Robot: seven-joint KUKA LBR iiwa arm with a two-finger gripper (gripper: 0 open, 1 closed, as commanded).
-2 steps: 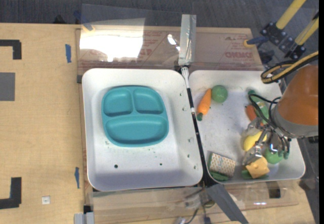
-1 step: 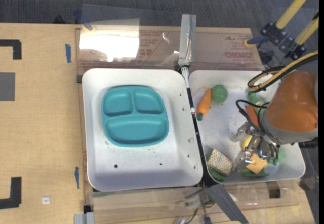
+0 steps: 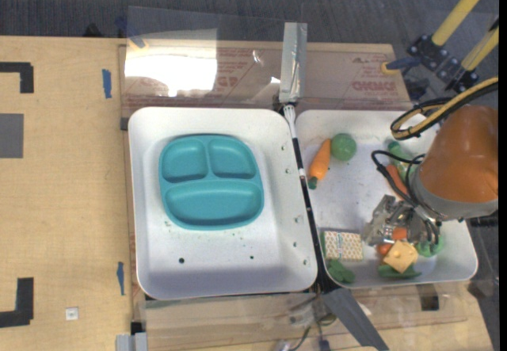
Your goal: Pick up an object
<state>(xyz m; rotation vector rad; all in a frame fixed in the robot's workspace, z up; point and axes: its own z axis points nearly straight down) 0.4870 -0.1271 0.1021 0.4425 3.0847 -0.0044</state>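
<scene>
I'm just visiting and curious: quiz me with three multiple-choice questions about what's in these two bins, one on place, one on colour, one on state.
1. Where does the teal divided plate lie?
A. left bin
B. right bin
C. on the cardboard

2. What colour is the ball beside the toy carrot?
A. red
B. green
C. blue

3. Where is the gripper now?
A. over the left bin
B. low in the right bin, among the toys
C. over the cardboard

Answers: 1 A, the plate rests in the left bin. 2 B, the ball is green. 3 B, the gripper sits down among the small items near the yellow block.
</scene>
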